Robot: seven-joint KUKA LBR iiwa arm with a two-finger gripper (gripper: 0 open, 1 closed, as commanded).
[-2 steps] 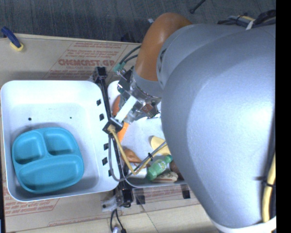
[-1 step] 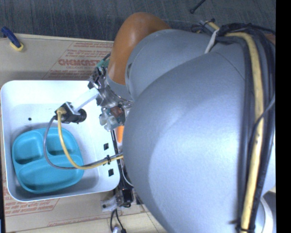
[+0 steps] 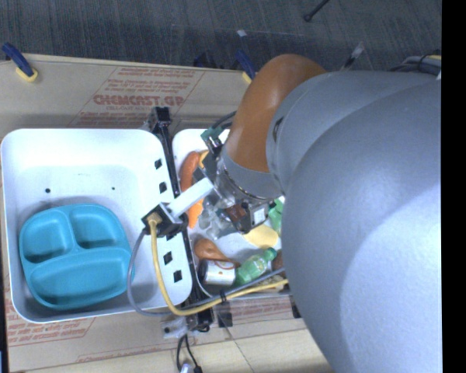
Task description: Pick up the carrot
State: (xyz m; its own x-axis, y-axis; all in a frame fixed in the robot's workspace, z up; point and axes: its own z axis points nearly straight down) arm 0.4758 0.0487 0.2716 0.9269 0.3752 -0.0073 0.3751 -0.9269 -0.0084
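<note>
The arm (image 3: 357, 200) covers most of the right bin (image 3: 188, 140), w/ its far side cut off. The carrot (image 3: 189, 169) pokes out partly from under the wrist. Gripper is buried in clutter, fingertips possibly behind the white bracket (image 3: 188, 200).

Dark grey carpet (image 3: 140, 10) lies beyond a cardboard-covered bench (image 3: 132, 92) with blue clamps (image 3: 19, 61).

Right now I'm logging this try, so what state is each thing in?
Carrot: lying in the right bin, partly hidden by the arm.
Blue tray: flat in the left bin, nothing on it.
Green bottle: on its side.
Can: on its side.
</note>
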